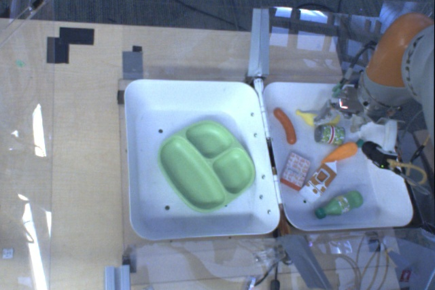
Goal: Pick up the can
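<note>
Where the tabletop [68,166] carries the two shallow white bins side by side, the left bin [146,214] holds one item: a green three-compartment plate [207,163], lying flat near the bin's centre.

The right bin [401,210] holds seven items. From left to right:
- one red-orange sausage [285,125], lying near the upper left corner of the bin;
- one small red-and-white patterned packet [296,170], below the sausage;
- one yellow banana [309,117], just right of the sausage;
- one brown-and-white carton [319,180], touching or just beside the packet;
- one can [329,134];
- one orange carrot [342,152], just below the can;
- one green bottle [338,204], lying on its side near the bin's front wall.

The can lies on its side in the upper middle of the right bin, between the banana and the carrot. Its label is green and white with a darker band; its end faces left.

The gripper [343,105] hangs directly above and just beside the can's upper right edge, at the end of the grey arm with the orange band [401,44]. Whether the fingers are spread or pressed together cannot be told; no item is visible between them.
</note>
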Controlling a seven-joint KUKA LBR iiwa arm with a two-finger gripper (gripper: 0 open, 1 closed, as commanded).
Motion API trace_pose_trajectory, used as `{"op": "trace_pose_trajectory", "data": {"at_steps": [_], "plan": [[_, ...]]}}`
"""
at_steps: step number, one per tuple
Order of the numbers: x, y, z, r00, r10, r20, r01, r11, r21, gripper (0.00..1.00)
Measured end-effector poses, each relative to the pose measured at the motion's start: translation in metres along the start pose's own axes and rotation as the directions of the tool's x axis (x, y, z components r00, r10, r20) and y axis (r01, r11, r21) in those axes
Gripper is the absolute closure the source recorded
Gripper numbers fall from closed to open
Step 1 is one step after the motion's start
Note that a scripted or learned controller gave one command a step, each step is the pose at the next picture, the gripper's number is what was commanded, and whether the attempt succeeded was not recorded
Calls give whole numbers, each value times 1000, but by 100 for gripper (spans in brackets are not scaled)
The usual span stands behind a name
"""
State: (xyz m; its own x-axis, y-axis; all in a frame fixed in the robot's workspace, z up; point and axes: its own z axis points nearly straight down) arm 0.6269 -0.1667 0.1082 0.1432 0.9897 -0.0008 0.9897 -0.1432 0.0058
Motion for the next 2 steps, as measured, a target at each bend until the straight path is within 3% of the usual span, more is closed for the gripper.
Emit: {"op": "trace_pose_trajectory", "data": {"at_steps": [1, 2], "plan": [[2, 2, -12, 1000, -5, -1, 5, 1000, -6, 100], [74, -12, -95, 1000, -25, -2, 25, 1000, -2, 100]]}}
